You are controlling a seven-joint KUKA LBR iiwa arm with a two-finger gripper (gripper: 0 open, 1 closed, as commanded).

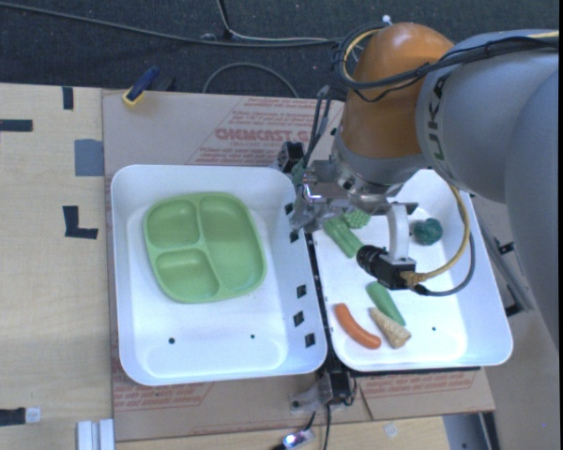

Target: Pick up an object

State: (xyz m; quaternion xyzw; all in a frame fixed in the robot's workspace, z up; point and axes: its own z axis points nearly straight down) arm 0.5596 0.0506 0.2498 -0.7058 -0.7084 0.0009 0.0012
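The right bin (469, 340) holds several small toy foods. A long green piece (341, 236) lies near its left wall, and a teal round piece (429, 230) sits toward the far right. Toward the front lie a shorter green piece (387, 301), an orange carrot-like piece (357, 327) and a beige cone-shaped piece (392, 329). My gripper (302, 204) hangs under the orange-banded wrist, over the far left edge of the right bin by the wall between the bins. It is just left of the long green piece, and nothing shows between its fingers.
The left bin (206, 345) holds a green divided plate (205, 247) in its far half. A black cable fitting (387, 265) on the arm hangs over the middle of the right bin. The arm's grey body covers that bin's far right corner.
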